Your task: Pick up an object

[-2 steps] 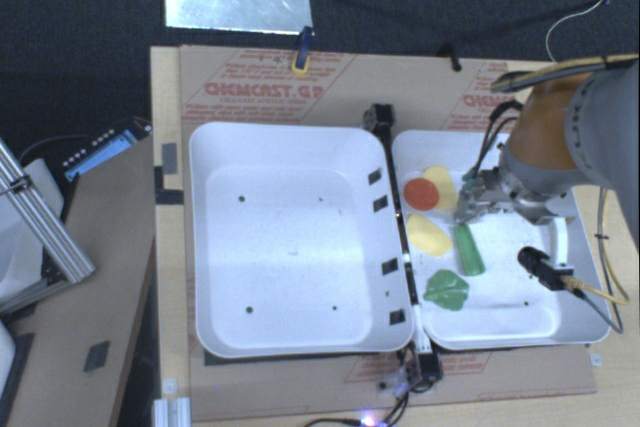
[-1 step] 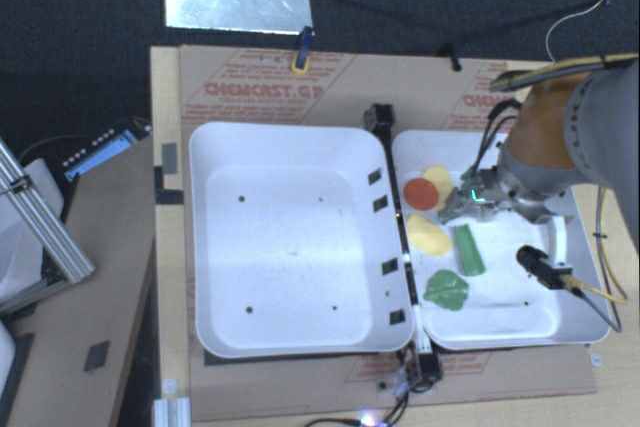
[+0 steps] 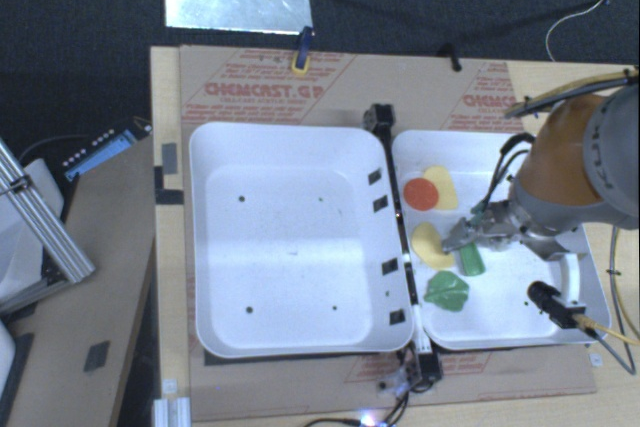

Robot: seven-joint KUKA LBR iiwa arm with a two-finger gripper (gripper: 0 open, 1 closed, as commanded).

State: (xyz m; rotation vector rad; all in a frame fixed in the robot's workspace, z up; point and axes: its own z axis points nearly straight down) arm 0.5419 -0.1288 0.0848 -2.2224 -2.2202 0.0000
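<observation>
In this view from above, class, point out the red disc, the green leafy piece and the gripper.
red disc (image 3: 421, 194), camera view, middle of its top face.
green leafy piece (image 3: 446, 290), camera view, its centre.
gripper (image 3: 462, 237), camera view, at its fingertips.

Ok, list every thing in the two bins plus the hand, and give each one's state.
left bin: bare white floor showing.
right bin: holds the small items.
red round piece: lying flat, overlapping the yellow piece behind it.
yellow piece: flat, partly under the red one.
pale yellow piece: lying by the divider.
green cylinder: beside the hand.
green leafy piece: lying free.
hand: low over the right bin; grip unclear.
</observation>
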